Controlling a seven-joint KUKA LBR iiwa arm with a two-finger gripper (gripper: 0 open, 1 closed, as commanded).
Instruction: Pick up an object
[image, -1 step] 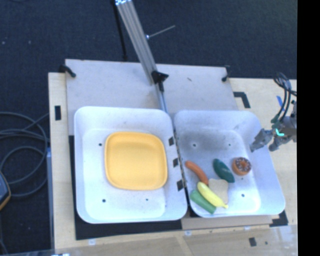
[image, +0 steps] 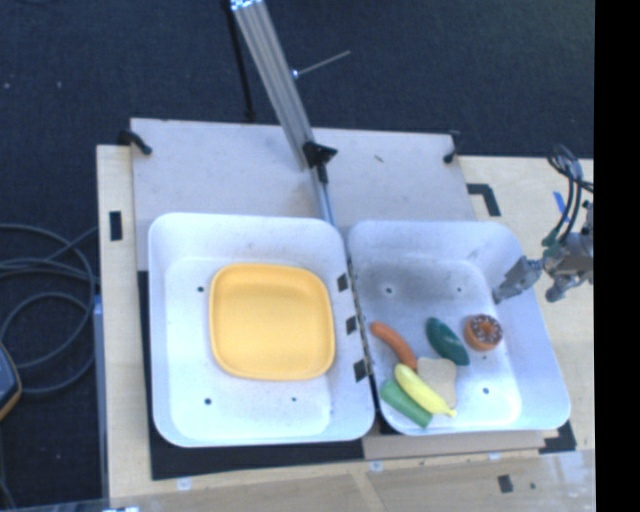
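Observation:
The right bin (image: 500, 250) holds several small toy foods near its front. An orange carrot (image: 393, 343) lies beside a dark green vegetable (image: 447, 341) and a round brown-orange piece (image: 483, 331). In front of them a yellow banana (image: 423, 390) rests across a green piece (image: 403, 402) and a pale beige slice (image: 438, 372). My gripper (image: 531, 287) hangs over the bin's right rim, above and to the right of the round piece. It is open, with nothing between its fingers.
A square yellow plate (image: 271, 320) lies in the left bin (image: 170, 250). A slanted metal pole (image: 280, 85) rises from behind the bins. Black cables (image: 40, 290) lie on the floor at the left.

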